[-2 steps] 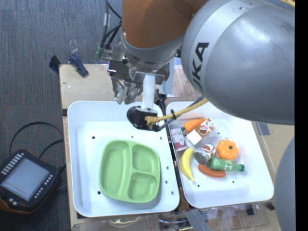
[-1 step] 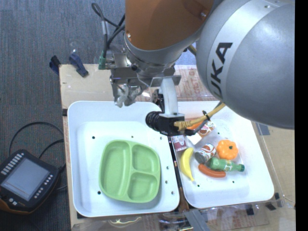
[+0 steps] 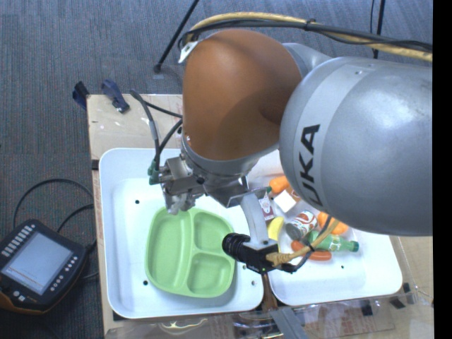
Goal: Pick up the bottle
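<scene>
Looking down, we see the grey arm [image 3: 353, 133] and its orange band [image 3: 236, 94] covering most of both bins. Beneath it lies the left white bin [image 3: 120, 260], holding a green divided tray [image 3: 187, 256] with bare floor along its left side. The right bin [image 3: 353, 281] carries a crowded heap near its far wall, where the green bottle [image 3: 339, 244] lies on its side among orange pieces. Our hand [image 3: 180, 196] hangs above the tray's far edge; whether it is spread we cannot tell.
</scene>
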Robot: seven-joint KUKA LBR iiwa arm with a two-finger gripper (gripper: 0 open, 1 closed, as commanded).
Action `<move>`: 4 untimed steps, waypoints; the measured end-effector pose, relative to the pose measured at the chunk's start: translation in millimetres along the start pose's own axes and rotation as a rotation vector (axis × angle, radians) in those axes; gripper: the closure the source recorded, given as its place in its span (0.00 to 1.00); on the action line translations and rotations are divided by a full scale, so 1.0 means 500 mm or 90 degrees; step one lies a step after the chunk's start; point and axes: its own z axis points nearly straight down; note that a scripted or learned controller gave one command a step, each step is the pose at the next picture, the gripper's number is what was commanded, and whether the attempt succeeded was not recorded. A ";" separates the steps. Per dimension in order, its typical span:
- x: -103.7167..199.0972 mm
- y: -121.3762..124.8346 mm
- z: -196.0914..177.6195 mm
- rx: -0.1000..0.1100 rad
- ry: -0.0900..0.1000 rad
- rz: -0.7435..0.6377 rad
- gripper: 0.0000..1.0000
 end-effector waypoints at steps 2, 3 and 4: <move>0.006 -0.024 0.114 0.002 0.001 -0.124 1.00; 0.003 -0.020 0.103 0.007 0.000 -0.120 1.00; 0.000 -0.016 0.093 0.013 -0.001 -0.116 1.00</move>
